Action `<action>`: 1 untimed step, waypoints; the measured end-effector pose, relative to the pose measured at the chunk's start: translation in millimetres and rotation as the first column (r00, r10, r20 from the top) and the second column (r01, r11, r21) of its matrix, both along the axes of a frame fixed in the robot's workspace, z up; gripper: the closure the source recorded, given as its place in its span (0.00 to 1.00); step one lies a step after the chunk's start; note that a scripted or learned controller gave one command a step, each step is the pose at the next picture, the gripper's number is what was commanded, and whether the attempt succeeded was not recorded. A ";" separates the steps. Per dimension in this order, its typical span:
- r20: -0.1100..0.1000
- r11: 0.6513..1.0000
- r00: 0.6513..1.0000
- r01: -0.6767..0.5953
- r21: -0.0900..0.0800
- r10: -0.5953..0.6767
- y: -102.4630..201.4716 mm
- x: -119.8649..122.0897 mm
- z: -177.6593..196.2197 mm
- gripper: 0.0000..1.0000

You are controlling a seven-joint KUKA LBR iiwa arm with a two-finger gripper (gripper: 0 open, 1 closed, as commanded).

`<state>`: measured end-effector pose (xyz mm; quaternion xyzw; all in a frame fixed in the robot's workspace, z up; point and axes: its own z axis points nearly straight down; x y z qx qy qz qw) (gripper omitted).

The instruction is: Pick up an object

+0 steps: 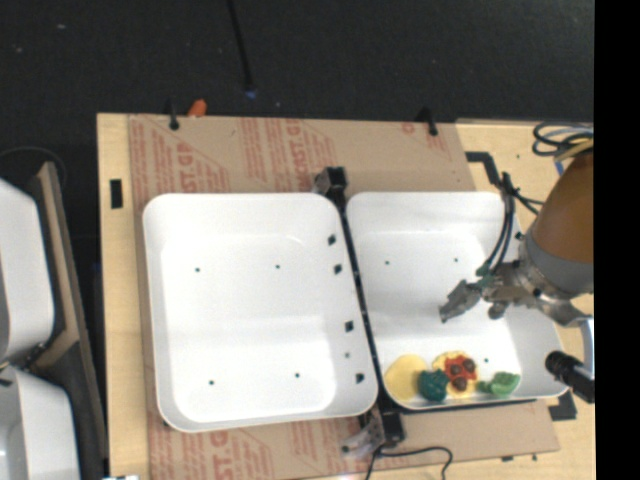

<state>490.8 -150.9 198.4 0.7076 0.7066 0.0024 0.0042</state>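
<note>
Several small objects lie along the near edge of the right bin (420, 228): a pale yellow round piece (404, 373), a teal lump (433, 387), a red and yellow toy (459, 368) and a green piece (502, 381). My gripper (474, 302) hangs over the right bin's right half, above and a little behind these objects. Its two dark fingers are spread apart, one pointing left toward the bin's middle, and nothing sits between them.
The left bin (250, 308) lies beside the right one, parted by a black clip-lined divider (350, 288). Both rest on a cardboard sheet (250, 158). Cables (505, 208) run along the right bin's far right corner. A white unit (25, 298) stands at the far left.
</note>
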 end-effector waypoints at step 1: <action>-0.007 1.000 1.000 -0.010 0.002 0.010 3.5 27.9 11.5 0.00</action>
